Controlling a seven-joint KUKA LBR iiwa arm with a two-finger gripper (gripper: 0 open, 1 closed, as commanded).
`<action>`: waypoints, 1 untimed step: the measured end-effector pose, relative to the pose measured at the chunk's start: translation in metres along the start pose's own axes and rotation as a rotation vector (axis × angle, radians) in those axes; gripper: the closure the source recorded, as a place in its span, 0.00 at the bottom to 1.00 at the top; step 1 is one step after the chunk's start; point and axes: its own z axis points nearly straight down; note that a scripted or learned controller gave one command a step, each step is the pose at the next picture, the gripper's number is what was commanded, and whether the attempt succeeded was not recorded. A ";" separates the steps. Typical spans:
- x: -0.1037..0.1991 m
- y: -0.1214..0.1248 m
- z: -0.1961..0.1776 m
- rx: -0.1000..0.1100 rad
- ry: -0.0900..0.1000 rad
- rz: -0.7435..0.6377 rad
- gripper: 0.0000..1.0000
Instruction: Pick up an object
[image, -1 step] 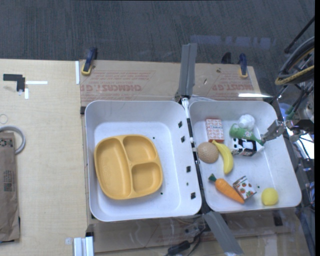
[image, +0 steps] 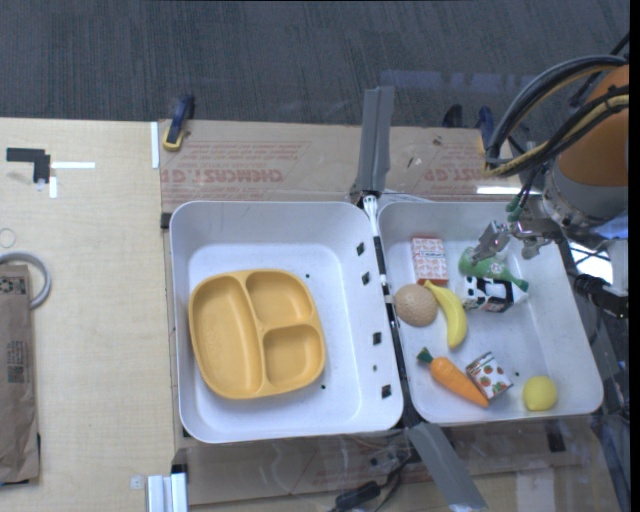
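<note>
My gripper (image: 492, 245) hangs low over the back of the right bin (image: 570, 330), just above a green object (image: 480, 266) and touching or nearly touching it. A black-and-white toy (image: 493, 292) lies right in front of the green object. Further left in the same bin are a red-and-white box (image: 429, 258), a brown round item (image: 416, 305) and a banana (image: 453, 313). Toward the front lie a carrot (image: 456, 378), a small strawberry-print carton (image: 490, 375) and a lemon (image: 540, 393).
The left bin (image: 200, 240) holds a yellow divided plate (image: 258, 332). A grey divider (image: 377, 130) stands behind the seam between the bins. The arm's cables (image: 535, 95) loop above the right bin's back corner. A brown bag (image: 17, 365) lies at the far left.
</note>
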 end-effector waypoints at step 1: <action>0.041 -0.024 0.071 -0.025 -0.009 -0.020 0.00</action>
